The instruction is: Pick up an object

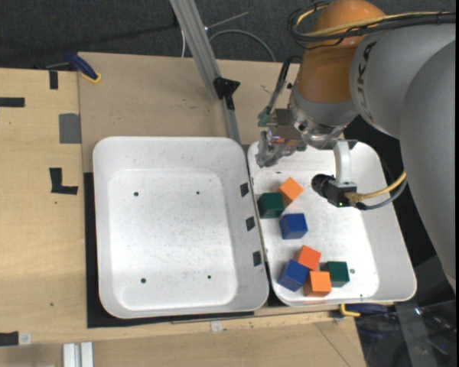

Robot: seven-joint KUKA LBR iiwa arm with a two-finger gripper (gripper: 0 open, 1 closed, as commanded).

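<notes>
The approach step is judged to be in hand: the gripper is poised over the far left corner of the right bin, and nothing is seen between its fingers, whose spread cannot be told. A descent onto the orange block or green block just beside it is called for next.
</notes>
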